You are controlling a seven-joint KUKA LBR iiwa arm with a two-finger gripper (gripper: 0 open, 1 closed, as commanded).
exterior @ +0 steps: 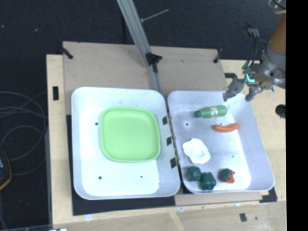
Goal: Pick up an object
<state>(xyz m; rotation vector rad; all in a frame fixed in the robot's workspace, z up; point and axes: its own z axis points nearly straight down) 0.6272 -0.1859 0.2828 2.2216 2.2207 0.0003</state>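
Camera view: the claw point(242, 91) hangs spread and bare at the right bin's point(260, 148) one o'clock rim, above the green bottle point(211, 112); nothing lifted yet.

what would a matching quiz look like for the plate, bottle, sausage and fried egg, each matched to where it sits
Things:
1. plate
2. bottle
3. sausage
4. fried egg

Places:
A. right bin, just below the bottle
B. left bin, in the middle
C. right bin, near the divider, above the dark green pieces
D. right bin, near the far edge, closest to the gripper

Pairs: 1-B, 2-D, 3-A, 4-C
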